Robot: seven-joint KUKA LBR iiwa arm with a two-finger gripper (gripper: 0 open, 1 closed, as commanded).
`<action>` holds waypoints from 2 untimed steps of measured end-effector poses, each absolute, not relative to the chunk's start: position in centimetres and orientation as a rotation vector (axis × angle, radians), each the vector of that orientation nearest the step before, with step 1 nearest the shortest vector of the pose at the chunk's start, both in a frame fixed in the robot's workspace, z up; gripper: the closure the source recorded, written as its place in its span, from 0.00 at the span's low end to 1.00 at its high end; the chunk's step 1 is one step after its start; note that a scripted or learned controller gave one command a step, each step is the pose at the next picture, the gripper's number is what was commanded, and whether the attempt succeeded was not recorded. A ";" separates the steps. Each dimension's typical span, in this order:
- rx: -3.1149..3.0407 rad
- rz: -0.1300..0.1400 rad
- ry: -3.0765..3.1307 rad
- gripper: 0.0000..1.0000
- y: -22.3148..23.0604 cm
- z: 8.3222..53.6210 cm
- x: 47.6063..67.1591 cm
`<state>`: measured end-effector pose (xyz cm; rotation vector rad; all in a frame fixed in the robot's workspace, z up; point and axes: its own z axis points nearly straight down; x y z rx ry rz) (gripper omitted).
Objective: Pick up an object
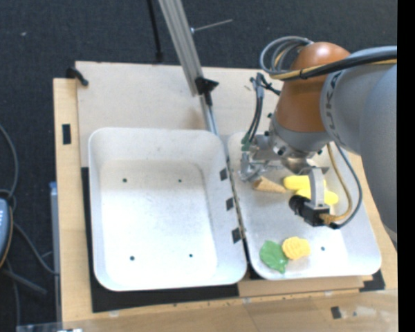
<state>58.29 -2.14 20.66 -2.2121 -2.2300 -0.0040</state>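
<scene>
**Entry: jaws low in right bin, pick not yet confirmed**

Camera view. My jaws (252, 166) sit low at the near-left part of the right bin (353, 251), close to the divider with the left bin (111, 151). Whether they are spread or pressed together I cannot tell; the wrist hides them.

Items, placed from the jaws:
- tan wedge (268, 185): just beside, lower right, possibly touching.
- yellow block (299, 183): beyond the wedge, partly under my black attachment.
- yellow round piece (295, 247) and green piece (272, 256): well apart, toward the bin's front edge, touching each other.

Risks, as I judge them: the wedge's sloped faces may squirt out on closing; closeness to the bin wall may foul one finger.
</scene>
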 end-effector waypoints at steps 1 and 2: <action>-2.213 -0.003 -2.229 1.00 3.0 20.7 58.6; -2.212 -0.004 -2.230 1.00 8.8 21.3 58.9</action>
